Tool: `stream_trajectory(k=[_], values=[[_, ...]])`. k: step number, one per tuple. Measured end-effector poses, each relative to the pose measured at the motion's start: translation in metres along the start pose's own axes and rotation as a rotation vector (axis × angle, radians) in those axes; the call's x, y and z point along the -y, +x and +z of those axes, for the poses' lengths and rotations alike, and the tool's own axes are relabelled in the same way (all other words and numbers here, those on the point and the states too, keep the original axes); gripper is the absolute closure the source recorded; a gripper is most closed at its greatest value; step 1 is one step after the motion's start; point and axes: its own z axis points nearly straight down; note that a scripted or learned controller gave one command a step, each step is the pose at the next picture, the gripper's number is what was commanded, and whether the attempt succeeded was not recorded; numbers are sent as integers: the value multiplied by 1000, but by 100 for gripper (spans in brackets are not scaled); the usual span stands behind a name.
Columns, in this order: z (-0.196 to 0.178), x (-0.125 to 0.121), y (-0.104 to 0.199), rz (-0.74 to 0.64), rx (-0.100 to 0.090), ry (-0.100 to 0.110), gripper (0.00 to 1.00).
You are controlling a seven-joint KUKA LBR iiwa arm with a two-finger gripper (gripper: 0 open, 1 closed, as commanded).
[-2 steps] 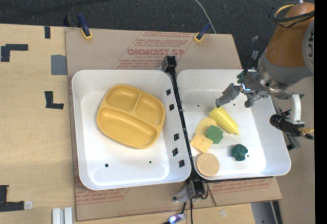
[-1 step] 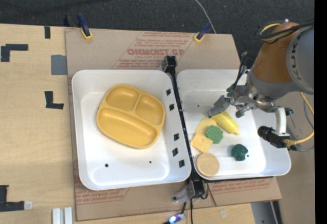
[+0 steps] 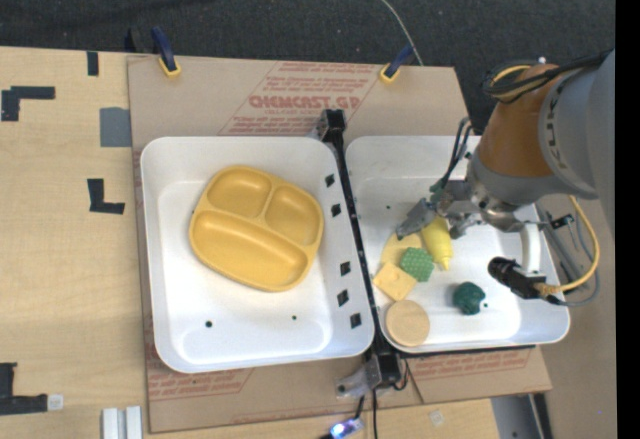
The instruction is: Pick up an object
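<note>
The yellow corn-shaped piece [image 3: 437,243] lies in the right bin [image 3: 400,162], and we see the gripper [image 3: 432,219] down on its upper end. Whether it grips, we cannot tell. Just left of the corn sit a green block [image 3: 417,263] and a yellow wedge [image 3: 394,280]; below-right, a dark green ball [image 3: 467,298].

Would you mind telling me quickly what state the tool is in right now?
Tool: down in the right bin, at the yellow corn-like piece; whether it is open or closed cannot be told.
</note>
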Motion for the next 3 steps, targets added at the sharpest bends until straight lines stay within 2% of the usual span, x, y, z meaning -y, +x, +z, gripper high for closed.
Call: stream_trajectory(k=[1, 2, 3], values=[[-14, -1, 0, -2, 0, -5, 100], [-77, -2, 0, -1, 0, -8, 100], [-95, -2, 0, -1, -1, -5, 100]])
